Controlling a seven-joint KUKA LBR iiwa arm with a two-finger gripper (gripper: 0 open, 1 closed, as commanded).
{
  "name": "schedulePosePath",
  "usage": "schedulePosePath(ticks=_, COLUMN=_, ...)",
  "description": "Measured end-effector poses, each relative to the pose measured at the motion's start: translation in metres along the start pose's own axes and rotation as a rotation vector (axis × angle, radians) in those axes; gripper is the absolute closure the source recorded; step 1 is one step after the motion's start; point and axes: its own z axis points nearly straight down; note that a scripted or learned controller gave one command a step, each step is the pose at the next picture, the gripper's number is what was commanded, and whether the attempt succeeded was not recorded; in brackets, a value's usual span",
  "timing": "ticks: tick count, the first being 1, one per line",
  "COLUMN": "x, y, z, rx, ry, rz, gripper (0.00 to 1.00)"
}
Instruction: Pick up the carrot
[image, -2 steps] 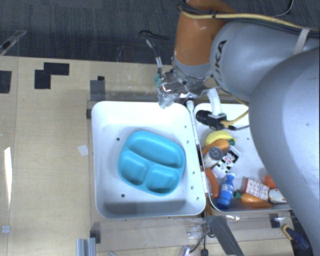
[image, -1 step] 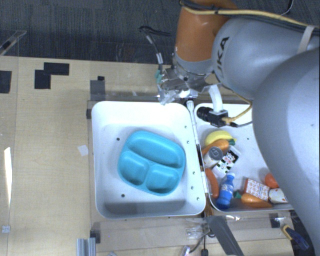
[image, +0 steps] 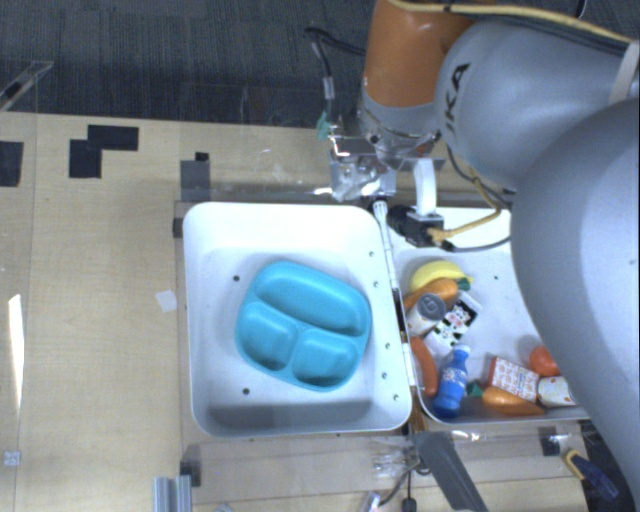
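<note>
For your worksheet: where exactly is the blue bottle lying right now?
The blue bottle lies in the right bin, near its front edge, between an orange carrot-like piece and a patterned box.

The grey arm (image: 560, 170) with its orange band (image: 405, 50) reached in from the right and filled the upper right of the frame, its gripper (image: 362, 180) hanging over the far rim where the two white bins met. The left bin (image: 215, 250), at centre frame, held a blue divided tray (image: 303, 325). The right bin (image: 500, 275), partly hidden by the arm, held a banana (image: 440, 274), a blue bottle (image: 452, 382), a small printed box (image: 513, 379), and the carrot (image: 507, 402) near the lower edge. The counter (image: 90, 330) lay pale to the left.
</note>
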Motion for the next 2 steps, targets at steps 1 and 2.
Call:
schedulePosePath(ticks=1, x=0.023, y=0.003, z=-0.065, rx=-0.001, ry=0.0, rz=-0.107, gripper=1.0)
schedulePosePath(ticks=2, x=0.034, y=0.004, z=-0.125, rx=-0.001, ry=0.001, rz=-0.114, gripper=1.0)
